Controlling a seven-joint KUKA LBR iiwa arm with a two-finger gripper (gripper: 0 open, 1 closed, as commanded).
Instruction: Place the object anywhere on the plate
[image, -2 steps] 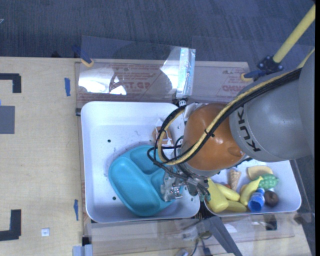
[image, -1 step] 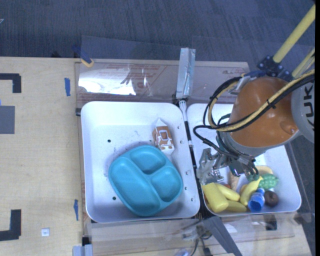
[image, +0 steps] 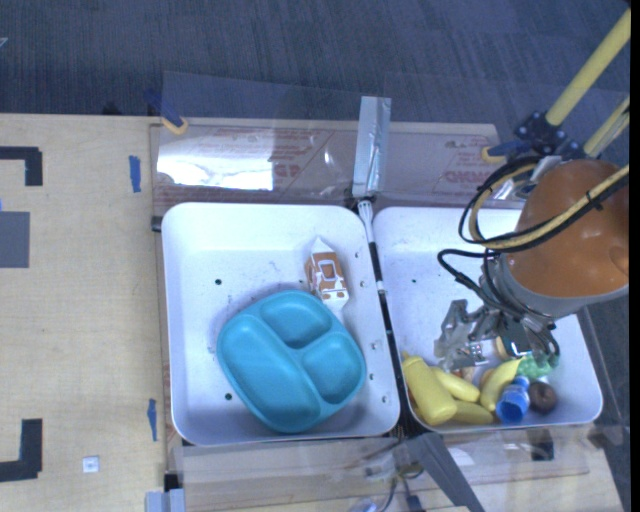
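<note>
A blue three-compartment plate (image: 290, 360) lies in the left bin (image: 200, 250), toward its front. A small white and orange carton-like toy (image: 326, 276) rests just behind the plate, near the divider. My gripper (image: 466, 338) hangs low in the right bin (image: 420, 250), directly above the pile of toys at the front. The pile holds a yellow banana-shaped piece (image: 438, 392), a second yellow piece (image: 500, 378), a blue cap-like object (image: 512, 404), something green (image: 540, 362) and a brown round object (image: 543, 396). I see nothing held clearly in the gripper.
The orange wrist band (image: 575, 235) and black cables (image: 480, 225) overhang the right bin's back right. A metal divider (image: 372, 150) separates the bins at the back. Wooden bench surface (image: 70, 300) extends to the left.
</note>
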